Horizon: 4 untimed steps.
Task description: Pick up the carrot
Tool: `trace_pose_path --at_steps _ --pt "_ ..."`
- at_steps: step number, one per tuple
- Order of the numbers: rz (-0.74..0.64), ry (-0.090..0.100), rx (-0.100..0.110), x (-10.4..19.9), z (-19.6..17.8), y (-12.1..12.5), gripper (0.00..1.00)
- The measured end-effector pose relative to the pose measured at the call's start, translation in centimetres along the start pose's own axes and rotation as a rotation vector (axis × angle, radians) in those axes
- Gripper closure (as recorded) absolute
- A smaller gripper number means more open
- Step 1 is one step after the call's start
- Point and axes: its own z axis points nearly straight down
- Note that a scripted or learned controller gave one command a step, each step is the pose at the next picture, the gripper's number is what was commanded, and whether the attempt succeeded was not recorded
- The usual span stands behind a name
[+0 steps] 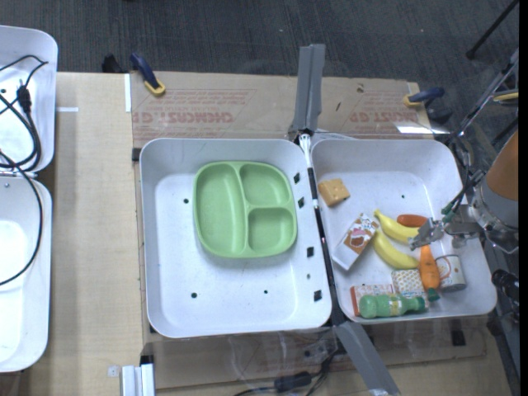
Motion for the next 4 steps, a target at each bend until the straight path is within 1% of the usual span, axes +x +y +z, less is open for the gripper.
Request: trace_pose_path --at_steps 1,2,3,4 --pt "0.006 0.002 -0.007 0.0 2.3 -1.4 0.0" --pt "0.006 0.002 -0.006 0.0 2.4 -1.4 0.0" --pt "0.009 -0.001 -0.004 -0.2 1.6 -1.5 1.0" --pt "0.088 -0.006 -0.008 1.4 0.4 -3.2 1.0"
